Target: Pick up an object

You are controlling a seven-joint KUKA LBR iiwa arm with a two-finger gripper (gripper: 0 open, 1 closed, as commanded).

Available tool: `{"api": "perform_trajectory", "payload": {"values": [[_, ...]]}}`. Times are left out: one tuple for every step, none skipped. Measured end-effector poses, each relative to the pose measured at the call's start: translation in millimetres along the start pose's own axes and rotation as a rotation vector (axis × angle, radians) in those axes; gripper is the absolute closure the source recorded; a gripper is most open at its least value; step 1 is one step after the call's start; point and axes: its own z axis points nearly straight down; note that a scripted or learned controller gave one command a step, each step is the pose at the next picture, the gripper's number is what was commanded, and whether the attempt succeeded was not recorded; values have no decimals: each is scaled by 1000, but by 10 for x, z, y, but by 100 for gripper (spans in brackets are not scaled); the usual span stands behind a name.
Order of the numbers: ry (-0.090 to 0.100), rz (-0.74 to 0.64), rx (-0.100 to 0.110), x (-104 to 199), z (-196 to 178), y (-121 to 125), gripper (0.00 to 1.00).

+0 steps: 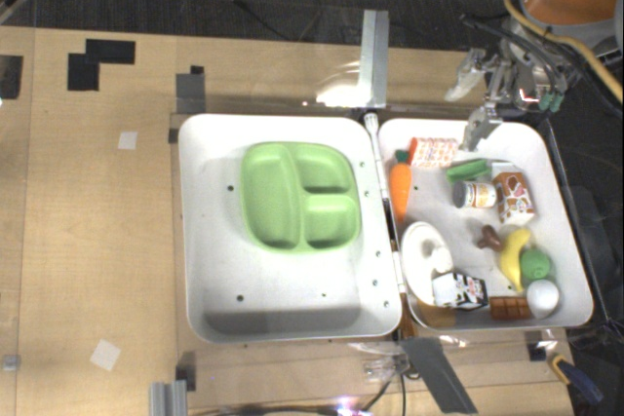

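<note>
The right bin holds several small things: an orange carrot, a red and white box, a green piece, a small can, a brown and white carton, a banana, a green ball and a white ball. My gripper hangs over the bin's far rim, just beyond the green piece. It is open with nothing between its fingers.
A green divided plate lies in the left bin. Also in the right bin are a white cup, a black and white carton and a brown bar. A metal post stands behind the bins.
</note>
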Motion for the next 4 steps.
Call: {"api": "perform_trajectory", "payload": {"values": [[10,6,-1,279,1505,-195,0],[-3,-27,1,369,1809,-36,0],[-10,-89,2,717,1868,-8,0],[-13,-9,2,1089,1857,-206,0]]}}
